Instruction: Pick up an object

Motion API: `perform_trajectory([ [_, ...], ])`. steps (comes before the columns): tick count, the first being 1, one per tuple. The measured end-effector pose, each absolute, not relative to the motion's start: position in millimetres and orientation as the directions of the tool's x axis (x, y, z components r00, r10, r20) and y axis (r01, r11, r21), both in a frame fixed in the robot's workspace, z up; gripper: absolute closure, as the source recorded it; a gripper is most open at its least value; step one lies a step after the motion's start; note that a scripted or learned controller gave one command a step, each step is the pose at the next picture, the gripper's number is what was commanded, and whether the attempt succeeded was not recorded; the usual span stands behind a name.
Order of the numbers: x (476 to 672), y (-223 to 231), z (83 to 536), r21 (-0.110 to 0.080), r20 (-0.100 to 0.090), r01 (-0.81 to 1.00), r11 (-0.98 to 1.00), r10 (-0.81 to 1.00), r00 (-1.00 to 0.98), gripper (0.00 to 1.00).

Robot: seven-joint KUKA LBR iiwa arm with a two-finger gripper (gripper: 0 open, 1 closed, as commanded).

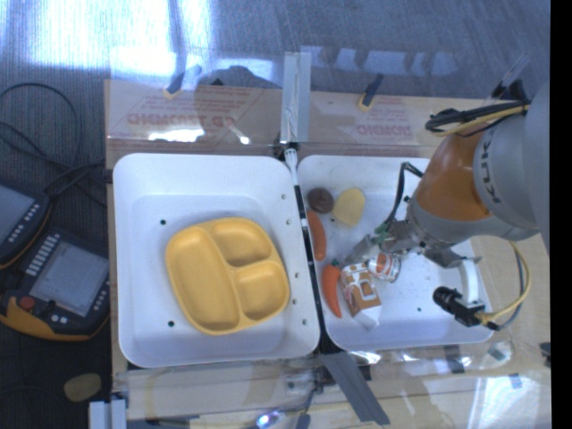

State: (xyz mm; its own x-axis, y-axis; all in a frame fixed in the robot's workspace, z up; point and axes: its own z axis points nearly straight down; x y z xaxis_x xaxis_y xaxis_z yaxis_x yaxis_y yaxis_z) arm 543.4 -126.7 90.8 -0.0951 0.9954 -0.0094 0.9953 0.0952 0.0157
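White plastic makes up both shallow bins you are looking down on: the left bin [134,239] and the right bin [420,324] sit side by side, sharing a raised middle edge.

In the left bin you see a yellow plastic divided tray [228,273] with three compartments, lying slightly turned, near the bin's centre.

In the right bin, your objects crowd the left half. A small dark brown round piece [321,201] sits near the top left corner, with a pale yellow rounded object [349,206] just beside it on its right. Along the left wall you have an orange carrot-shaped toy [316,236], and below it a second orange carrot-shaped toy [332,290]. Touching that lower carrot on its right is a small orange and white carton [360,295], lying flat and tilted.

Your grey arm with the orange band [456,186] reaches in from the right, and the gripper [382,256] is down in the right bin, just above the carton's upper end. An orange and white item shows at its tip, but you cannot tell whether that is held or merely lying under it; the gripper's state cannot be read from this angle.
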Motion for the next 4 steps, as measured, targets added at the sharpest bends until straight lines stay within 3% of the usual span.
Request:
perform_trajectory([
  [1, 545.2, -126.0, 101.2, 0.018, -0.006, 0.995, 0.096, 0.995, -0.095, 1.00],
  [2, 544.4, -125.8, 99.5, 0.015, -0.006, 0.995, 0.096, 0.995, -0.096, 0.00],
  [3, 529.4, -105.6, 91.1, 0.017, -0.013, 0.977, 0.212, 0.977, -0.212, 0.00],
  [4, 530.4, -103.9, 99.7, 0.016, -0.008, 0.977, 0.213, 0.977, -0.213, 1.00],
])
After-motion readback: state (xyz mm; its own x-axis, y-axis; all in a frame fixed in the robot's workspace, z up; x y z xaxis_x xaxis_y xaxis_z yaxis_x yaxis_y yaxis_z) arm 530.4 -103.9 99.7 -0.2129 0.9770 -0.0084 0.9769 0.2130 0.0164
